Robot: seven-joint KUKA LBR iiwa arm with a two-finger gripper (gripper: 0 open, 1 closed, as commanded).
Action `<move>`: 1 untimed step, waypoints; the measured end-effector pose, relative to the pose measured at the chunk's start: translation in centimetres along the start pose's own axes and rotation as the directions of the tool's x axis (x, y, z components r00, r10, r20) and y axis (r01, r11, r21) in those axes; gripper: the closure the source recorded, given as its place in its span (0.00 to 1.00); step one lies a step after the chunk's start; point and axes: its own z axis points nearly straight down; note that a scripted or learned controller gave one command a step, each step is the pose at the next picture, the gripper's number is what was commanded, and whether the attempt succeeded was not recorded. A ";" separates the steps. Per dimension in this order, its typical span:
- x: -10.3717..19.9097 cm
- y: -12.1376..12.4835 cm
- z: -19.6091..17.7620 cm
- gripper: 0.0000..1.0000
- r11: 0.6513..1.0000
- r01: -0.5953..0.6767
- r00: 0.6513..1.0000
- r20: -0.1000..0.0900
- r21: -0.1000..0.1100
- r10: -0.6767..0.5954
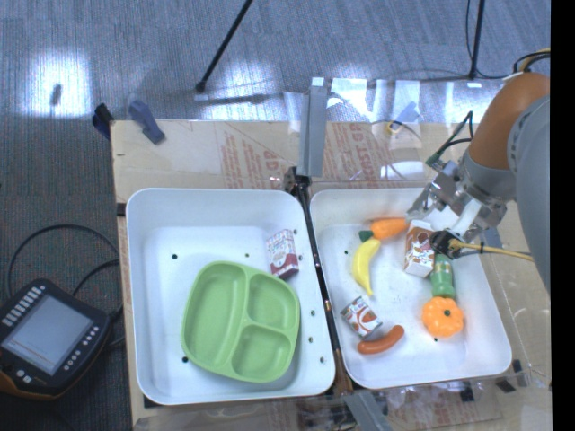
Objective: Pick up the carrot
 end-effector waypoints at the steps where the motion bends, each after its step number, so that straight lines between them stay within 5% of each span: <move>1: 2.6 -3.2 2.8 0.00 0.978 0.206 0.979 -0.001 -0.016 -0.206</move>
